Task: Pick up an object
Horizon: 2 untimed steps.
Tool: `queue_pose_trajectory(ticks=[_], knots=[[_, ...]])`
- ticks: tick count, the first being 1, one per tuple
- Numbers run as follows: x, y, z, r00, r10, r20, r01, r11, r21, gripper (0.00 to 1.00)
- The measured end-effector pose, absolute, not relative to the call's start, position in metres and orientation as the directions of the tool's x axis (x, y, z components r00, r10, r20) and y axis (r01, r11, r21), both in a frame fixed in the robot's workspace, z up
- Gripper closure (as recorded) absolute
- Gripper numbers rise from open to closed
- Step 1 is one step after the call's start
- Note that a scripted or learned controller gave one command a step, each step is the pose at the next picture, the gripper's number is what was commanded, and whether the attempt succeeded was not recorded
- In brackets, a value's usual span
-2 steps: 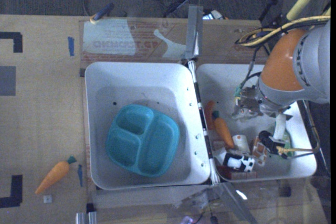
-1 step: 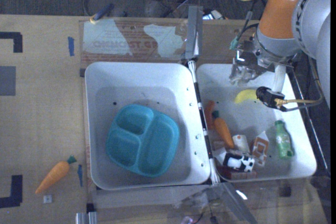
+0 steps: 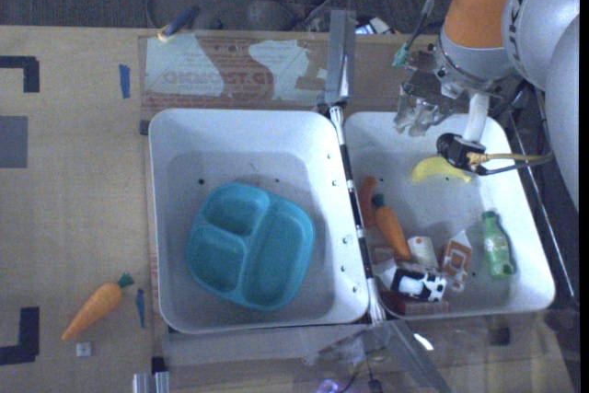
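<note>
My gripper (image 3: 416, 119) hangs over the far left corner of the right bin (image 3: 529, 290), open, with nothing between its fingers. Just to its right and nearer the camera lies a yellow banana (image 3: 440, 170). Further toward the front of that bin are an orange carrot (image 3: 391, 231), a reddish piece (image 3: 367, 190), a small white cup (image 3: 421, 248), a small carton (image 3: 457, 255), a green bottle (image 3: 496, 244) and a black-and-white cow toy (image 3: 419, 284).
The left bin (image 3: 175, 143) holds a teal divided plate (image 3: 250, 244). A second carrot (image 3: 95, 308) lies on the bench to the left of the bins. A black cable loop (image 3: 457, 147) dangles from the arm beside the banana.
</note>
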<state>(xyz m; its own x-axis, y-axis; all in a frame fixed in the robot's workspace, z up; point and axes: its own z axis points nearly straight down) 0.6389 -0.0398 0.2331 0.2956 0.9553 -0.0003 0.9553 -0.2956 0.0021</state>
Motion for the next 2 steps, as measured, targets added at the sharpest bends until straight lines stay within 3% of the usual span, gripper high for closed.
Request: queue_pose_trajectory(ticks=[1, 2], knots=[[0.667, -0.07, 0.339, 0.283, 0.959, -0.001, 0.959, -0.283, 0.002, 1.0], [0.666, -0.088, 0.226, 0.287, 0.958, -0.001, 0.958, -0.287, -0.002, 1.0]])
